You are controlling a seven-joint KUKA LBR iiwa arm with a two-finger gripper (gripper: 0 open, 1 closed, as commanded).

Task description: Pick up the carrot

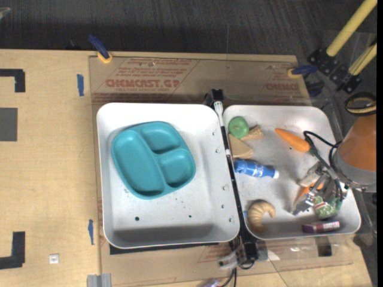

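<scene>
Two bins on the desk, and everything that matters is in the right one. The carrot is lying flat near the far right part of the right bin, pointy end aimed roughly toward the green ball, with nothing touching it as far as I can see.

The end effector is hanging low over the near right part of that same bin, near the carrot but clearly not on it. Whether it's spread apart or pinched together I honestly cannot tell; there's too much cable and clutter in that spot. Nothing is visibly gripped.

So my read: this is the approach step and the pick hasn't happened. The next move probably means shifting toward the far side of the bin to get over the middle of the carrot, turning the wrist so the grip goes across the thin width and not along its length, then dropping straight down.

Other stuff in there: a blue bottle, a seashell-looking thing and a purple marker near the front wall. None of it crowds the carrot. The left bin has a teal divided plate.
</scene>
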